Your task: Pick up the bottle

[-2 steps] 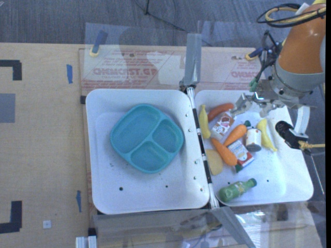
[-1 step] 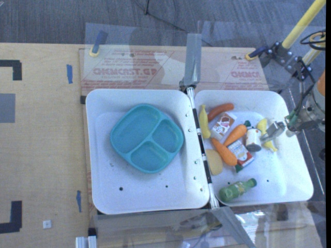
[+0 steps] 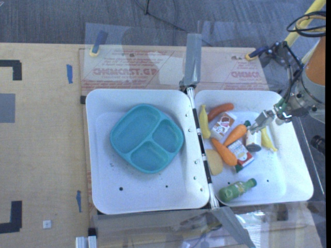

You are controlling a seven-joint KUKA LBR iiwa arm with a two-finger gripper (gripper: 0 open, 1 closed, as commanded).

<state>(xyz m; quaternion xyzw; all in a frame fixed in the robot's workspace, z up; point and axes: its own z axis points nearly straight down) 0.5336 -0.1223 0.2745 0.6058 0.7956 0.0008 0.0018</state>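
Observation:
A green bottle (image 3: 237,189) with a green cap lies on its side near the front edge of the right bin (image 3: 289,182), its cap pointing right. My gripper (image 3: 258,128) hangs over the middle right of that bin, above a pile of toy food and well behind the bottle. It is not touching the bottle. The grey arm with its orange band enters from the right edge.
The pile under the gripper includes two orange carrots (image 3: 227,143), a red sausage (image 3: 221,109), yellow bananas (image 3: 204,122) and small printed cartons (image 3: 223,124). The left bin (image 3: 103,190) holds a teal divided plate (image 3: 147,138). A grey divider runs between the bins.

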